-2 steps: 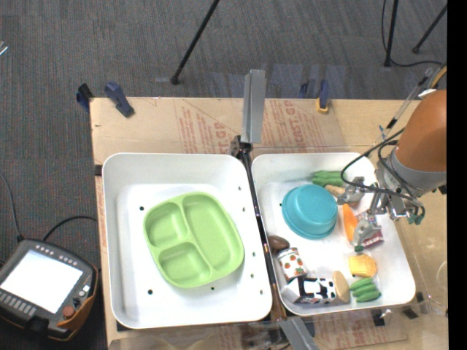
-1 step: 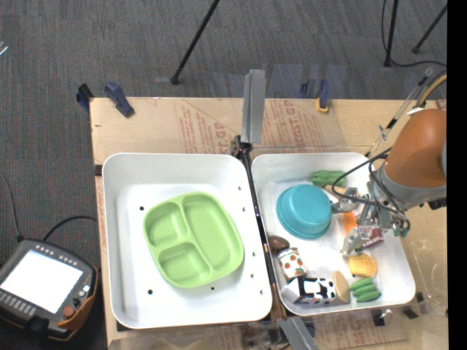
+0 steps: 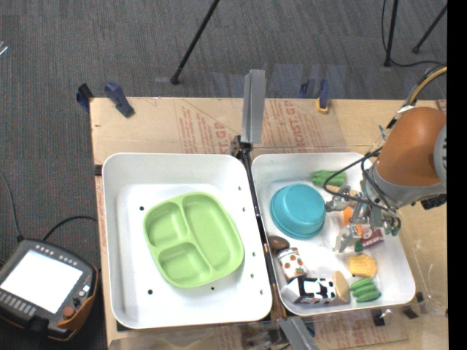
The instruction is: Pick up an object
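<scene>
My gripper (image 3: 354,230) hangs low over the right part of the right bin (image 3: 306,163), just right of a blue bowl (image 3: 298,210). A small orange piece (image 3: 358,211) and a red item (image 3: 373,239) lie right at the gripper, partly hidden by it. Below it in the view lie a yellow corn-like toy (image 3: 363,266) and a green toy (image 3: 365,290). Whether anything is held cannot be made out.
The right bin also holds a green item (image 3: 325,179) at the back, a brown piece (image 3: 277,243), a red-spotted white cup (image 3: 290,262) and a black-and-white carton (image 3: 312,289). The left bin (image 3: 124,195) carries a green divided plate (image 3: 193,239). A grey post (image 3: 254,111) stands between the bins.
</scene>
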### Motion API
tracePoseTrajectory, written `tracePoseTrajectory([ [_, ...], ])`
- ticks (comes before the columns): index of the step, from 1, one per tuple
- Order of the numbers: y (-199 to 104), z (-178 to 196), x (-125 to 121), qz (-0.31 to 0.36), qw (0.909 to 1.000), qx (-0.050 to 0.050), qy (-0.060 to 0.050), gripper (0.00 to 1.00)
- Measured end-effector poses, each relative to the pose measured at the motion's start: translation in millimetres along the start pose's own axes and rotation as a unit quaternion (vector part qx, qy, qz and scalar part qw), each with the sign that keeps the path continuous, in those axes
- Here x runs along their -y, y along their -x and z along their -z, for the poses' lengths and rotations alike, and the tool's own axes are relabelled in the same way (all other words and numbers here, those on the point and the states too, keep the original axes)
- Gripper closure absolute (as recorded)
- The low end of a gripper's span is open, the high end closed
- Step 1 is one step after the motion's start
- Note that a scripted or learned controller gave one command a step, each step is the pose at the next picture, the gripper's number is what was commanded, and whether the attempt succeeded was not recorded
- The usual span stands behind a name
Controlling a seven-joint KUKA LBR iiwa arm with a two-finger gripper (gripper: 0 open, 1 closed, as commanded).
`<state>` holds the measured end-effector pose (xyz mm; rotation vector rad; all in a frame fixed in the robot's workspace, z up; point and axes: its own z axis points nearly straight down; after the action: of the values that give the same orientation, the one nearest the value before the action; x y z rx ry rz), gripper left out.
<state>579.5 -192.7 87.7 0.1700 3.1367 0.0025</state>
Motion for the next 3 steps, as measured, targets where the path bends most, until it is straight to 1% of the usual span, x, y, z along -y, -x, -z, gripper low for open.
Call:
tracePoseTrajectory([
  [1,1.7,10.8,-2.4,0.003,1.0000,0.002,0.000,1.00],
  [2,1.6,10.2,-3.0,0.004,1.0000,0.001,0.000,0.00],
  [3,11.6,0.3,2.6,0.026,0.9997,0.002,-0.001,0.00],
])
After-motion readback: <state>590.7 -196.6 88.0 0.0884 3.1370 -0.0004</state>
